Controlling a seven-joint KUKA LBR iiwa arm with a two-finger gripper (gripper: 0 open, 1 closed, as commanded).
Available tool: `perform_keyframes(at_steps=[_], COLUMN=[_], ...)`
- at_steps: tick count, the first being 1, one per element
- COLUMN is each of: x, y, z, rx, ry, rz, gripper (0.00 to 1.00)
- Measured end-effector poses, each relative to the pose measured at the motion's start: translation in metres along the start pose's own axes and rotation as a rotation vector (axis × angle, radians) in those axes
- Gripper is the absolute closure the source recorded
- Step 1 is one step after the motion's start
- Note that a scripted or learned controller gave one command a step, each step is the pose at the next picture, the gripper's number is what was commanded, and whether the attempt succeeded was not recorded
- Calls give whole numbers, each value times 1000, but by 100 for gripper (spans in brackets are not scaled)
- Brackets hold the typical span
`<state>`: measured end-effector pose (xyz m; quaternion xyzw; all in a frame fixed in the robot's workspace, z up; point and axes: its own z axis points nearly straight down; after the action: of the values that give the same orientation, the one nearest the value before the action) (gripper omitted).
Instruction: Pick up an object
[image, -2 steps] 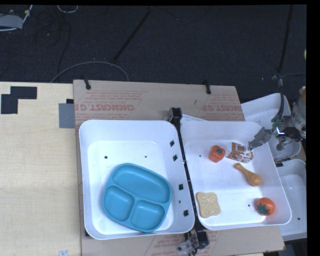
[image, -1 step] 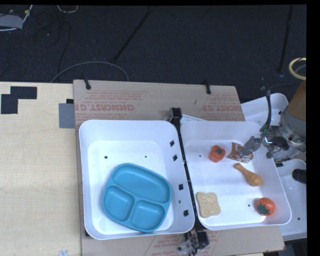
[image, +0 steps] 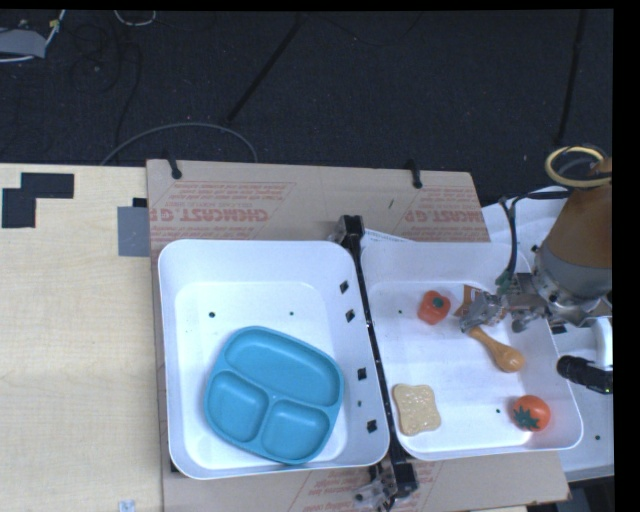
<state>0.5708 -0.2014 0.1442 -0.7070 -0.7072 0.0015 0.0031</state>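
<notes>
1. Camera view: two white bins side by side on a cardboard sheet (image: 300, 205), left bin (image: 190, 270) and right bin (image: 400, 262) meeting at a black divider.
2. In the left bin, a blue sectioned plate (image: 272, 393) toward the near edge, bare floor behind it and along the far wall.
3. In the right bin, a small tomato (image: 433, 307) near the far middle, a toast slice (image: 415, 409) at the near left corner, a second tomato (image: 532, 412) at the near right corner, well apart from one another.
4. Gripper (image: 480, 310) low at the bin's far right, just above the upper end of a wooden pestle-like piece (image: 496, 348) lying slantwise; finger state cannot be told, nothing seen pinched.
5. Open floor across the bin's centre, between toast and tomatoes.
</notes>
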Motion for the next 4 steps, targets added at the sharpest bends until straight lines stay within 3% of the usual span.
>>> perform_keyframes(at_steps=[1,2,4], x=[1,0,-4], y=[-1,0,-2], z=[54,41,-86], rx=[1,-3,-10], ry=[0,-1,-4], rz=[1,3,-1], gripper=[0,100,100])
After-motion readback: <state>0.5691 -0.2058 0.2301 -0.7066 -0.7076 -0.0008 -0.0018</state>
